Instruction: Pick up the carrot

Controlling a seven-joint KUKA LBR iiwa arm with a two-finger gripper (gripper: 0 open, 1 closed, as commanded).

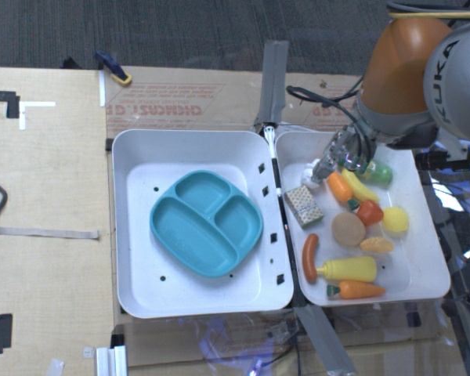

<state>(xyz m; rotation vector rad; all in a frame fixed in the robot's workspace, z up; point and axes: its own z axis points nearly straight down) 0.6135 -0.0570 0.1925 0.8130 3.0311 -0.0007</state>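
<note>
carrot (359,291) at bin's near edge (right bin), jaws (337,161) well apart

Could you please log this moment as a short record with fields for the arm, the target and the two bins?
arm: grey KUKA arm with orange band, reaching in over the right bin
tool: low over the right bin's far side, finger state unclear
target: orange toy carrot lying at the right white bin's near edge, untouched
left white bin: holds a blue three-compartment plastic plate
</note>
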